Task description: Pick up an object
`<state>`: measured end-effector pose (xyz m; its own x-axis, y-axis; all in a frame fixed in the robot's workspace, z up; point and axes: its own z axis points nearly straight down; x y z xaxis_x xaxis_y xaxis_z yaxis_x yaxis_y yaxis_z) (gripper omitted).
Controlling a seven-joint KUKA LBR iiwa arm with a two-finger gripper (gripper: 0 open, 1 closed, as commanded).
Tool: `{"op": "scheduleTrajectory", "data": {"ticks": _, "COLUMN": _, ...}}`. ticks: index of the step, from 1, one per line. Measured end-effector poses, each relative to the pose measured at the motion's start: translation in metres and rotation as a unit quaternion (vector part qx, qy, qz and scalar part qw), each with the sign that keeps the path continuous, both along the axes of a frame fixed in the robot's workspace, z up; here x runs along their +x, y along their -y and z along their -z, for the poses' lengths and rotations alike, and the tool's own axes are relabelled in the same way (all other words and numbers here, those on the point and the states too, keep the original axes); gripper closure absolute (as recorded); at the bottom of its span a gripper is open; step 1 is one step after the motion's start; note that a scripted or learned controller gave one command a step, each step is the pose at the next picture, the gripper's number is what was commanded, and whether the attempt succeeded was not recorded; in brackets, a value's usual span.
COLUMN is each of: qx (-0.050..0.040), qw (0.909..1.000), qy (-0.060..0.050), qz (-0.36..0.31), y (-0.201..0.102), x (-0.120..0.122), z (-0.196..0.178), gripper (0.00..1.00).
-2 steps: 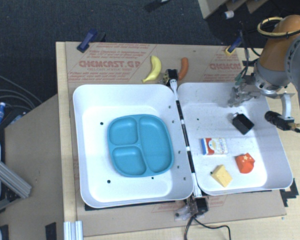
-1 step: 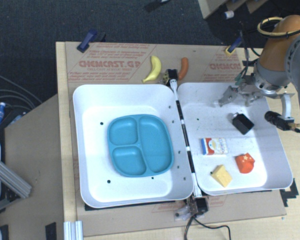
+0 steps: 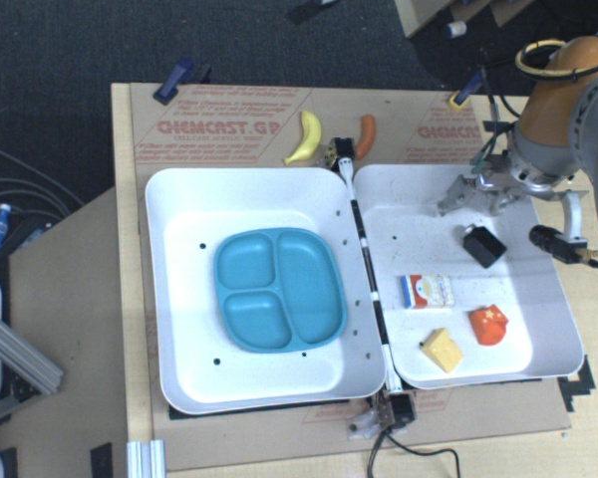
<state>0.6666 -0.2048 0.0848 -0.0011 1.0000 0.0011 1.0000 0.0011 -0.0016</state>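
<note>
In the right bin lie a black block, a small white carton with red and blue print, a red piece and a yellow wedge. My gripper hangs over the bin's far part, just behind the black block. Its grey fingers are spread, and it is open with nothing between them. The arm reaches in from the upper right, its orange band at the top.
The left bin holds a blue divided plate. A yellow banana and an orange sausage-shaped toy lie on the bench behind the bins. A black part on the arm juts over the right bin's right side.
</note>
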Motion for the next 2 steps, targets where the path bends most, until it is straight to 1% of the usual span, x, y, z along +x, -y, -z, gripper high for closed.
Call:
{"op": "scheduleTrajectory", "data": {"ticks": 1, "qx": -0.0012, "qw": 1.0, "qy": 0.002, "qz": 0.0, "y": 0.0001, "x": 0.0008, "z": -0.0108, "gripper": 1.0}}
{"op": "scheduleTrajectory", "data": {"ticks": 2, "qx": -0.0011, "qw": 1.0, "qy": 0.001, "qz": 0.0, "y": 0.0, "x": 0.0007, "z": -0.0106, "gripper": 0.0}}
